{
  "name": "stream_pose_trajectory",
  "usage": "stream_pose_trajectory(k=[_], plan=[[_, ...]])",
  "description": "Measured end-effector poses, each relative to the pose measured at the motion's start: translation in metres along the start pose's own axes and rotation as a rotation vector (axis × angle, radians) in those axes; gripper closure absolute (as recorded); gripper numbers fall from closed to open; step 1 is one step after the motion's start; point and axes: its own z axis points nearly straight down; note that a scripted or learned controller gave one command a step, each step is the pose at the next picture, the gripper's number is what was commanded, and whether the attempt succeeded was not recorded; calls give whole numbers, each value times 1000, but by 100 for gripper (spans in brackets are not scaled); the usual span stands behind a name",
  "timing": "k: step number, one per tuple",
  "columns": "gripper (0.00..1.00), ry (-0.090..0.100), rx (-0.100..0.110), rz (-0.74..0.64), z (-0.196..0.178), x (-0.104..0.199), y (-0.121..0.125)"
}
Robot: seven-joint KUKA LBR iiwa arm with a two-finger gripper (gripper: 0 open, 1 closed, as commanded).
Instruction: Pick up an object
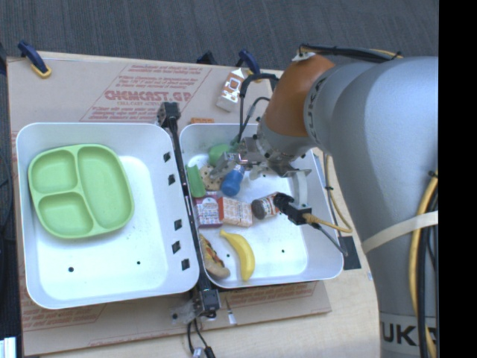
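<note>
The gripper (240,160) is down in the right bin (317,263), near twelve o'clock. I can't tell if it is pinching anything. A blue thing (232,182) sits just under it, with a green toy (218,154) close by. The banana (241,253) lies alone at six o'clock. To do well, the arm should go straight down on one thing, squeeze gently, then lift slowly so nothing else gets bumped.

A small blue bottle-like object (232,181) is lying tilted just below-left of the claw (250,157), among clutter.
</note>
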Motion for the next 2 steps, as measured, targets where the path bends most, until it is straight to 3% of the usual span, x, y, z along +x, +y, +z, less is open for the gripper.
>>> stream_pose_trajectory(k=[1,2], plan=[[100,0,0,-5,-11,1,1],[100,-1,2,-3,-99,56,-72]])
